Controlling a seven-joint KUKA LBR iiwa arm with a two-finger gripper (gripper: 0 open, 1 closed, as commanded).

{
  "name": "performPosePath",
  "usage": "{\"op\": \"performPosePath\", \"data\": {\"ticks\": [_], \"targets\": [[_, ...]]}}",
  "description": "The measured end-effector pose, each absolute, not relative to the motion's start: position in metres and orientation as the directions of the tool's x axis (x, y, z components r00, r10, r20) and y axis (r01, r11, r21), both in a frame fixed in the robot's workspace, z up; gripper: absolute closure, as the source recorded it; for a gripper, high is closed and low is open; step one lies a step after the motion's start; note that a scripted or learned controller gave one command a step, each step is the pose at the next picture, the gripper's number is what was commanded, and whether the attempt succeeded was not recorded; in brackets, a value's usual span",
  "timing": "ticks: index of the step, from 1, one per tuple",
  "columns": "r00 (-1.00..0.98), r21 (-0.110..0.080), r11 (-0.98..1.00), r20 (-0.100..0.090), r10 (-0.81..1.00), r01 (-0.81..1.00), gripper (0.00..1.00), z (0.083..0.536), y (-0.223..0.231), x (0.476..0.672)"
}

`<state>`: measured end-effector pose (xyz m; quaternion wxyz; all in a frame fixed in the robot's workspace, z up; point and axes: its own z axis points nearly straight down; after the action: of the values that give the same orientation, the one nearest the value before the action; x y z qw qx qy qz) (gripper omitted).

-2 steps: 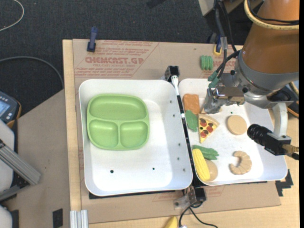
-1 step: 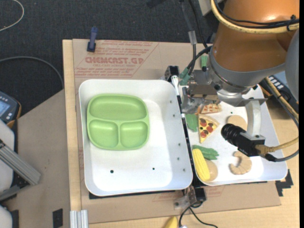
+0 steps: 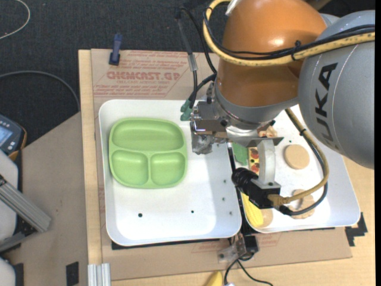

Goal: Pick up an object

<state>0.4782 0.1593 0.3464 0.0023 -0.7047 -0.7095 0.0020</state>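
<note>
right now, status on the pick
Claw over left bin, beside green plate. Tan disc, yellow piece in right bin. Arm covers much of it.

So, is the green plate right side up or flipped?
Right side up: the green plate lies flat in the left bin, its three compartments facing up.

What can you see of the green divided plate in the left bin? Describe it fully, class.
The green plate looks like pale-green plastic, a rounded rectangle with three compartments: one long at the far side, two smaller nearer. It lies flat on the floor of the left bin, toward its far left. The gripper hangs beside its right edge.
</note>
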Motion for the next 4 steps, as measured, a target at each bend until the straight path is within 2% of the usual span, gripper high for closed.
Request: {"op": "performPosePath", "data": {"ticks": [1,2,3,4], "targets": [[0.003,0.002,-0.003,-0.002,1.0,1.0,1.0,0.307,0.149,0.552],[0.003,-0.01,-0.003,-0.003,1.0,1.0,1.0,0.213,0.141,0.573],[-0.009,-0.004,0.009,0.003,1.0,1.0,1.0,0.214,0.225,0.547],[-0.002,0.02,0.001,0.005,1.0,1.0,1.0,0.345,0.225,0.615]]}}
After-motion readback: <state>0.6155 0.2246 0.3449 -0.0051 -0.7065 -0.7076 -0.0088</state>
